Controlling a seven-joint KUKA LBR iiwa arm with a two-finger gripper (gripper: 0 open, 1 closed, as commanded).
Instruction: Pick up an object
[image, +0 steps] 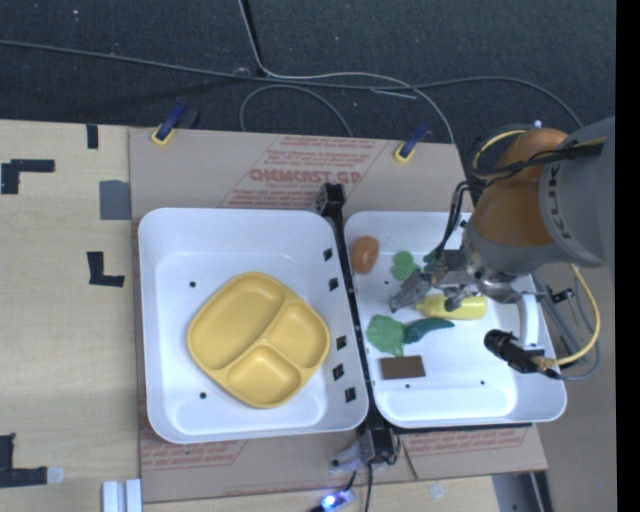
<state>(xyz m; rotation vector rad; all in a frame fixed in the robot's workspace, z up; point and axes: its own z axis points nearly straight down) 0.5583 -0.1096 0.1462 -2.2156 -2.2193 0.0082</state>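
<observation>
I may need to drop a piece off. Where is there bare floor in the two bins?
Left bin: bare strips ring the yellow divided plate, widest along the top. Right bin: free along the bottom edge below the brown block. Crowded at its upper left, where the orange piece, green pieces and yellow piece cluster under the gripper.

Two shallow white plastic bins side by side on brown cardboard sheet (300, 175) with red print, sheet lying on pale wooden surface (60, 330). Left bin (160, 240) holds yellow three-compartment plastic plate (258, 338), near its middle, slightly tilted in view. Black divider strip (345, 300) runs between bins. Two blue-and-yellow clamps (170, 123) (411, 144) at cardboard's far edge. Black cables (300, 75) trail across dark carpet (120, 60) beyond. Black tape marks (100, 268) on wood at left.
</observation>
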